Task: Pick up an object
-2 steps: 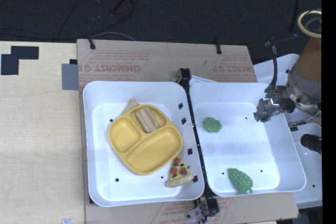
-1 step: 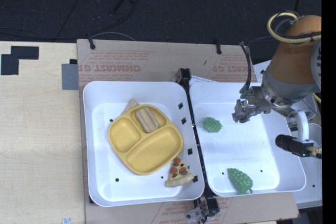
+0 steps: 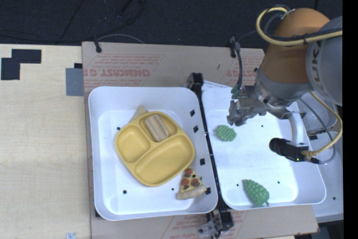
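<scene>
Red printed lettering runs along the brown cardboard sheet that lies under the two white bins. It appears upside down and mirrored from this camera angle, so the word cannot be made out with confidence. More red print shows on the cardboard's lower edge, too partial to read. Dark letters on the grey arm at the right are cut off and unreadable.

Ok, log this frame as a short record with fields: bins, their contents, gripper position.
left bin: yellow divided tray with a hot dog toy in one compartment; pizza slice toy beside the tray
right bin: round green toy; green grape bunch toy
gripper: over right bin, just above the round green toy
grasp: none visible
</scene>
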Controlling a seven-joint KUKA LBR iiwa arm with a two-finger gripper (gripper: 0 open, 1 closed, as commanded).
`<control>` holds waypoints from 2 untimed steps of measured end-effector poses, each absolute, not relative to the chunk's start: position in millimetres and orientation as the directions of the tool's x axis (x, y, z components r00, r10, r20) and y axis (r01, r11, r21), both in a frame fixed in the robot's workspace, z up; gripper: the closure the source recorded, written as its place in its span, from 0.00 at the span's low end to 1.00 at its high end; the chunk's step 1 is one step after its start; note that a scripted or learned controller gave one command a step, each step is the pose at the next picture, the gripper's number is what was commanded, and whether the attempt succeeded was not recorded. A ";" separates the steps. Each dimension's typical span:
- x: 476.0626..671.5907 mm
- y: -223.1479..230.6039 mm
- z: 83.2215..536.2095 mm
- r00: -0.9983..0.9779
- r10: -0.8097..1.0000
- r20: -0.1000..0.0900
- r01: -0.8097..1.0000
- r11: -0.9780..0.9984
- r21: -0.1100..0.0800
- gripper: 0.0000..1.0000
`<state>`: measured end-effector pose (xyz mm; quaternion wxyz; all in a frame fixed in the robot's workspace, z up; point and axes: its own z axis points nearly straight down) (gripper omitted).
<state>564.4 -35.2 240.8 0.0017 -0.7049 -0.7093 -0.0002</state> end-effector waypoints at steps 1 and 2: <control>569.7 18.4 224.6 -0.005 1.000 0.002 1.000 0.005 -0.006 1.00; 565.0 72.8 230.0 -0.006 1.000 0.002 1.000 0.006 -0.004 1.00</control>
